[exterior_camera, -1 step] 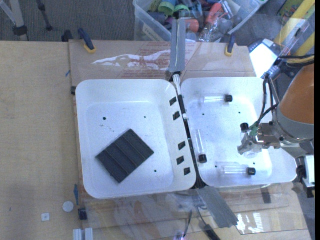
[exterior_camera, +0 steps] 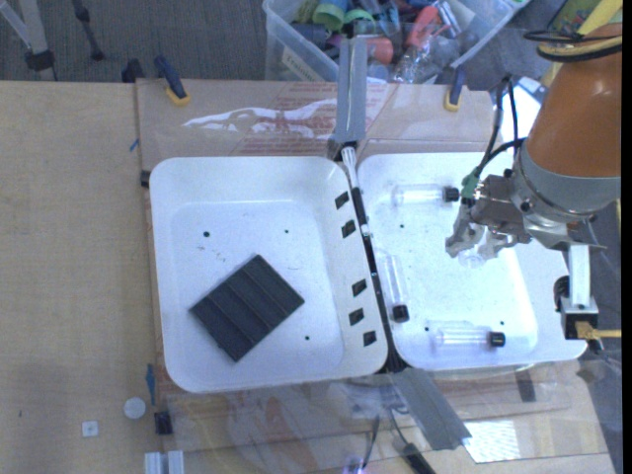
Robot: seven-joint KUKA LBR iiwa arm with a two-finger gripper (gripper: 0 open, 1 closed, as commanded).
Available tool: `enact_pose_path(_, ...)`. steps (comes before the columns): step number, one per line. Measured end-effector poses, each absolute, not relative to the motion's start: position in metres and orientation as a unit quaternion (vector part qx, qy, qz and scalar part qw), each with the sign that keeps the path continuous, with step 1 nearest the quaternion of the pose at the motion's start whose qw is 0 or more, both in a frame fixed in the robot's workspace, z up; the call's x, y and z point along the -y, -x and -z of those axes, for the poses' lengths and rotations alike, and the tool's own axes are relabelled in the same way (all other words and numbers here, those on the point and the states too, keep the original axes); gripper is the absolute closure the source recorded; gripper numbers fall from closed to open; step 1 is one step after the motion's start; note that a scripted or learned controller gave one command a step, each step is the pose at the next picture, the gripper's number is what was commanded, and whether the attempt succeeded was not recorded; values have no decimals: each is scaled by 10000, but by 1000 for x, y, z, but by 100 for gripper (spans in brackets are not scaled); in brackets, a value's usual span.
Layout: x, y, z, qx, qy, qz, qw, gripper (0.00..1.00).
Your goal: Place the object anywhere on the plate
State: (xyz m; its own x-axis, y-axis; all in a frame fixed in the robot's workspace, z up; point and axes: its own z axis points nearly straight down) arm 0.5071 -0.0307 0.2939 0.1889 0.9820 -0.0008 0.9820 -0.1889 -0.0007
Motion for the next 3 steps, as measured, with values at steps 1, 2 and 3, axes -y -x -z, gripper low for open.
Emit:
enact_pose_path(1,-65,-604,-322,6282,7780,-6,-1,100)
enact_pose_path(2,-158,-629,-436,6677,7444,1,-5,100)
enact_pose_path(3,-226,-666,-335,6870,7267,-20,7,100)
